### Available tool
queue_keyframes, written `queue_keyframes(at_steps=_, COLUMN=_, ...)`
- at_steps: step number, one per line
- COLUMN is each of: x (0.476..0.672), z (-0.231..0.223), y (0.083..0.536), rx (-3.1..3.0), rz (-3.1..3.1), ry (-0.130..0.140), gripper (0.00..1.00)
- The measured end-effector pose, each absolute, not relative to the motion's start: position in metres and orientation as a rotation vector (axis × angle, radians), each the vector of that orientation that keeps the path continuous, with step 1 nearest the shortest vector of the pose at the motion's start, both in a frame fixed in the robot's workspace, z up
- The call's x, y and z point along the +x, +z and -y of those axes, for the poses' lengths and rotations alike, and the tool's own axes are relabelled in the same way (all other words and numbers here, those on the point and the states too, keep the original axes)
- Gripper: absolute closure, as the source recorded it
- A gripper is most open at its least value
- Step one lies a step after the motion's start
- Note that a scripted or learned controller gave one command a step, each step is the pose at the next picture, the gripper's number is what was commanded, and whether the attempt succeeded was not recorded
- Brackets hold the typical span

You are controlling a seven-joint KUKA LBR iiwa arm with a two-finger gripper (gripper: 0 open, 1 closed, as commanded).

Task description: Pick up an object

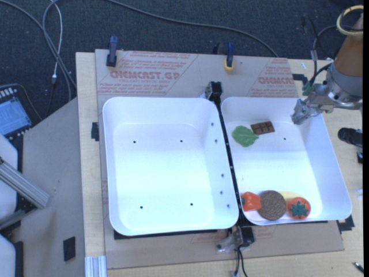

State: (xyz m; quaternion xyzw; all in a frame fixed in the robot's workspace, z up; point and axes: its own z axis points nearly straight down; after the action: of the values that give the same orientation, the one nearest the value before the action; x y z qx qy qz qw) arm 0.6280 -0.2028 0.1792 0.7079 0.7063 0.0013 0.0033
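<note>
Chocolate bar [262, 128] lies roughly crosswise beside green leaf [244, 136].

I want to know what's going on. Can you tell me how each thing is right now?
Gripper: over the right bin's far right rim, holding nothing visible.
Green leaf: lying flat, touching the chocolate.
Chocolate: lying flat.
Brown cookie: lying against the near wall.
Left bin: sitting level.

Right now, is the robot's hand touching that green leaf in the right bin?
Apart. The camera view shows the hand at the bin's far right corner, with bare white floor between it and the green leaf.
</note>
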Motion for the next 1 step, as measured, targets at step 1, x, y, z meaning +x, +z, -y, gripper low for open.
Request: queue_keyframes(at_steps=1, x=0.6276, z=0.2005, y=0.1867, rx=2.219, rz=-2.221, ry=0.002, gripper=1.00)
